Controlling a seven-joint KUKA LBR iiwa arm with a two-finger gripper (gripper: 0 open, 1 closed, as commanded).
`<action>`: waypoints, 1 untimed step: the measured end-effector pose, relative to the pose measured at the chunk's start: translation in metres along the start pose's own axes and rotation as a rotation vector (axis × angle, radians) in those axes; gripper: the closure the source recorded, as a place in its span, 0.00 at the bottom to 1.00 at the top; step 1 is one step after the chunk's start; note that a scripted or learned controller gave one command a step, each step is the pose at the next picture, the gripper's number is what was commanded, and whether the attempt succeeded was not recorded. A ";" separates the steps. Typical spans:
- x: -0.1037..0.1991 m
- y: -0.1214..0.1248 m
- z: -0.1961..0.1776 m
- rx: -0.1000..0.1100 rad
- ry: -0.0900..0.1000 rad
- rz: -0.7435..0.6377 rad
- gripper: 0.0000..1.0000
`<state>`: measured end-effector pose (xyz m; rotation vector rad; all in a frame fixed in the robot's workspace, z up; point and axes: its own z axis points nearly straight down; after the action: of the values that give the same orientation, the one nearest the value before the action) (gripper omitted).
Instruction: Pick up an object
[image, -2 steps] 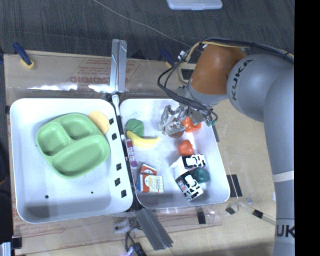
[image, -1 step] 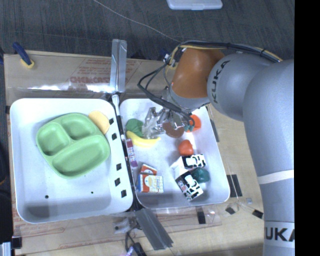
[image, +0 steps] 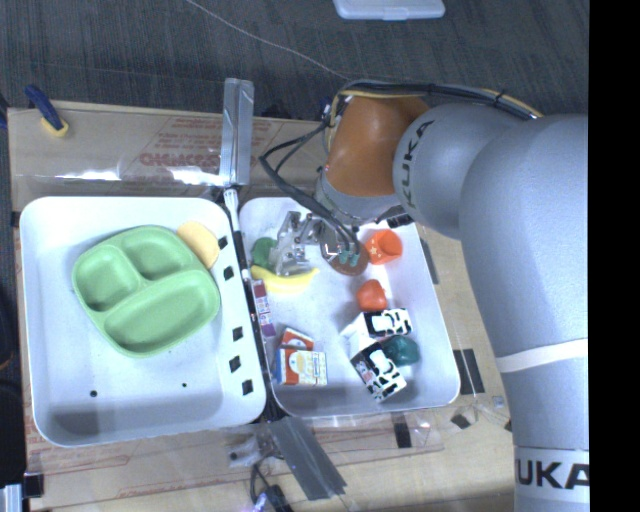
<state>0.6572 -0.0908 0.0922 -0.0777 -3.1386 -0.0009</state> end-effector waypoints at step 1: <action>0.028 -0.070 0.000 0.002 -0.001 -0.161 1.00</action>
<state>0.6260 -0.1590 0.0924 0.1752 -3.1355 0.0023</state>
